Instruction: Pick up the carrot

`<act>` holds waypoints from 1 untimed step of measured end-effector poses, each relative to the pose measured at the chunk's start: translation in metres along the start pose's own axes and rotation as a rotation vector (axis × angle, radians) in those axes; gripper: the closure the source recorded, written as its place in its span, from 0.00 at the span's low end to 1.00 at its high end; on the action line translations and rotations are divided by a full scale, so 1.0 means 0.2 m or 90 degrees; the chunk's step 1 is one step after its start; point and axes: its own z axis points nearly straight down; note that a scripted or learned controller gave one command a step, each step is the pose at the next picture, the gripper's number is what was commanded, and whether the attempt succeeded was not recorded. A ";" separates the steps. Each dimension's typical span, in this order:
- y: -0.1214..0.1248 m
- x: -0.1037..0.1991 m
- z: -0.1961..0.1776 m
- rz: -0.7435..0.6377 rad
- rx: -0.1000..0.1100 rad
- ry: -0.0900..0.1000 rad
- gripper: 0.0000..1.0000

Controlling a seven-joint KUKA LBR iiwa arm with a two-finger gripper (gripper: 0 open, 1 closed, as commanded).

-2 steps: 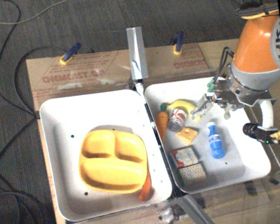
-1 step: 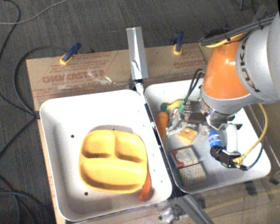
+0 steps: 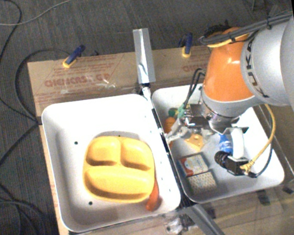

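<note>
The carrot is a slim orange piece lying in the left bin, tucked against the lower right corner of a yellow divided plate and close to the bin's right wall. My gripper hangs low over the upper left part of the right bin, well apart from the carrot and across the wall between the two bins. The grey and orange wrist covers most of the gripper, and nothing shows in it.
Beside the gripper in the right bin lie a small orange item, a green piece, a yellow wedge, a small printed box, a grey block and a blue object. A yellow cable loops off the wrist.
</note>
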 end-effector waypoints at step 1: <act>-0.11 -0.33 0.13 -0.077 0.000 -0.001 0.00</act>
